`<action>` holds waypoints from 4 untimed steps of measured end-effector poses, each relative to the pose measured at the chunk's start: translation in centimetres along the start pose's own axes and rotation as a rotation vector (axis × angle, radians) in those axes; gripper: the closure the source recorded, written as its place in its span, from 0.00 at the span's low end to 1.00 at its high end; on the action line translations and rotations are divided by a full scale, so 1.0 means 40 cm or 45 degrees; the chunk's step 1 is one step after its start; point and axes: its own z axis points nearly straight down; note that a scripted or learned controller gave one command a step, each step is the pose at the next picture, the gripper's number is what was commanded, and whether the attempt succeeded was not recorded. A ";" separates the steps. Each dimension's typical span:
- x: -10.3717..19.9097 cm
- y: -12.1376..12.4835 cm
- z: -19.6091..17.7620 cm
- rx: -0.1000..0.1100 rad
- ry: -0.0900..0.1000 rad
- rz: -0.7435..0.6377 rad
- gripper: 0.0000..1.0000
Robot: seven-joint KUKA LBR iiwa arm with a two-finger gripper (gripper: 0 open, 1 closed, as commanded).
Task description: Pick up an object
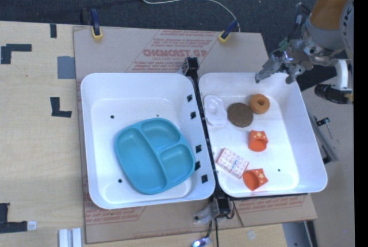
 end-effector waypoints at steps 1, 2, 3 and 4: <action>0.002 0.006 -0.019 -0.015 -0.003 -0.004 0.00; -0.015 -0.005 0.112 -0.008 -0.004 -0.003 0.00; -0.015 -0.007 0.225 -0.009 -0.004 -0.004 0.00; -0.015 -0.004 0.345 -0.017 -0.004 -0.004 0.00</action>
